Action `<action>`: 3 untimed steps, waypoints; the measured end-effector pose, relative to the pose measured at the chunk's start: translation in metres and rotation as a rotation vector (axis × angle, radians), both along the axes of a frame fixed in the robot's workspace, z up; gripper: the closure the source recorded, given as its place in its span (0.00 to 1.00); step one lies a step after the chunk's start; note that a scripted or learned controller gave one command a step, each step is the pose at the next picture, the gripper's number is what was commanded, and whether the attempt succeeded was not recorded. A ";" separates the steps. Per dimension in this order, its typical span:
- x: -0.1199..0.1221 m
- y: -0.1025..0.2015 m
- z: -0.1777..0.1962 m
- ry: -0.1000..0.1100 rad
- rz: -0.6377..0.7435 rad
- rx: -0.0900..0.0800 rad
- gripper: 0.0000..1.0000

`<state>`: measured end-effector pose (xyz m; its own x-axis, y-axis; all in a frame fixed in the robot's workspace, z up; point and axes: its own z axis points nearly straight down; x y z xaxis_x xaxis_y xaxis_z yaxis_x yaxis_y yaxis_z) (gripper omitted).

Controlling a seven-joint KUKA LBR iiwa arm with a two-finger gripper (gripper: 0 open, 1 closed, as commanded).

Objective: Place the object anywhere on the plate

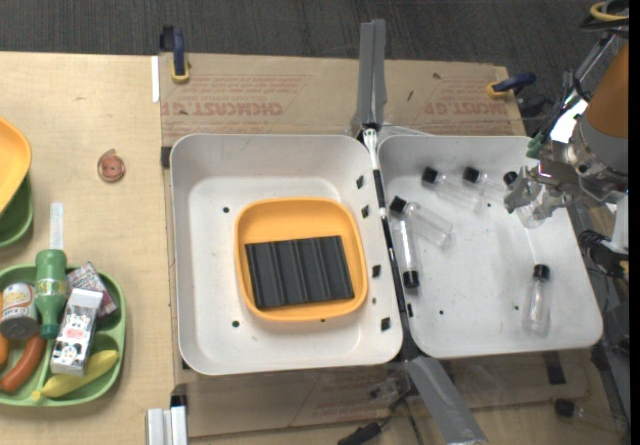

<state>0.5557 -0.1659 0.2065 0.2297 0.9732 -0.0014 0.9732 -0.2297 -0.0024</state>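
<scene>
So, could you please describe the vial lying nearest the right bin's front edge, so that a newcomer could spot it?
Start at the right white bin, the one without the orange plate. Look toward its front right corner: the clear vial lies there alone, black cap pointing away, while the other vials cluster toward the back.

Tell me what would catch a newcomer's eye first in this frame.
The orange plate in the middle of the left bin stands out most, with a dark ribbed slab lying on it. In the right bin several clear vials with black caps lie scattered, and the gripper hangs over that bin's upper right corner. Far left, a green tray of toy food sits on the bench.
</scene>
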 end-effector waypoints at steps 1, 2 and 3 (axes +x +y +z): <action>0.014 0.024 0.017 0.000 0.111 -0.001 1.00; 0.046 0.036 -0.009 0.000 0.272 0.000 1.00; 0.063 0.051 0.009 -0.002 0.492 0.000 1.00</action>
<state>0.6190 -0.1146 0.2158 -0.2574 0.9663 -0.0014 0.9663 0.2574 -0.0005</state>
